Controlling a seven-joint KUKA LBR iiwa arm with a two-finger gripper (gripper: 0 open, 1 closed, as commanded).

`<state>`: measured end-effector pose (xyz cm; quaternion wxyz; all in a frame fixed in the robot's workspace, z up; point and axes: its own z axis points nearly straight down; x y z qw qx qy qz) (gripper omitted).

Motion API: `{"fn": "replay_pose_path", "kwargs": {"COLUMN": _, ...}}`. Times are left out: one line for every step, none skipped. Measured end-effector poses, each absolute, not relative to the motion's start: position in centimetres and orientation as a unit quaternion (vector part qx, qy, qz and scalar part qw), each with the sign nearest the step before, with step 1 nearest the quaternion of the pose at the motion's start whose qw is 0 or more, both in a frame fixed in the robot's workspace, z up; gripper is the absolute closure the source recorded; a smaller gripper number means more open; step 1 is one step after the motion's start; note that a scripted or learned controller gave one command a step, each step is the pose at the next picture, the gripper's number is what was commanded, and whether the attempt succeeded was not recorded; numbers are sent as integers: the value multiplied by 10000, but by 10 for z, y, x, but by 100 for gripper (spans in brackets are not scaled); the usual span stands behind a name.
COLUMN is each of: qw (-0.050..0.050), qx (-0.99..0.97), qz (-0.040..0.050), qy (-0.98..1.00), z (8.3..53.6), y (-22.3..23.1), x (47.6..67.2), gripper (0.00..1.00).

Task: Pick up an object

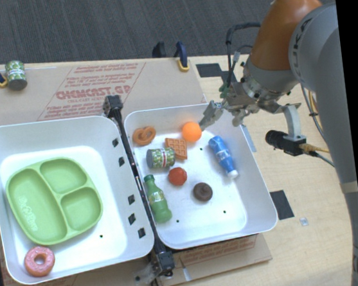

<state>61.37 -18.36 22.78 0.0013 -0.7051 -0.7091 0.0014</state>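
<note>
In the camera view, the two-finger gripper (pixel 219 111) hangs over the right white bin's (pixel 253 195) upper right rim, jaws spread and grasping nothing. The round orange ball (pixel 191 132) lies just beside it inside that bin, touching the brown waffle piece (pixel 178 148).

You've got a lime-green tray (pixel 53 200), pink donut (pixel 39 260), orange ball (pixel 192 131), blue bottle (pixel 222 156) w/ white cap, brown donut (pixel 202 192).
</note>
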Motion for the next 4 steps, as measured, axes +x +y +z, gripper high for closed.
{"fn": "replay_pose_path", "kwargs": {"qw": 2, "qx": -7055, "qz": 5, "qy": -7087, "z": 109, "y": -160, "x": 606, "gripper": 0}}
{"fn": "replay_pose_path", "kwargs": {"qw": 12, "qx": -7042, "qz": 10, "qy": -7100, "z": 119, "y": -159, "x": 607, "gripper": 100}}
{"fn": "replay_pose_path", "kwargs": {"qw": 12, "qx": -7041, "qz": 12, "qy": -7101, "z": 118, "y": -159, "x": 606, "gripper": 0}}
{"fn": "replay_pose_path", "kwargs": {"qw": 12, "qx": -7035, "qz": 10, "qy": -7107, "z": 129, "y": -159, "x": 607, "gripper": 100}}
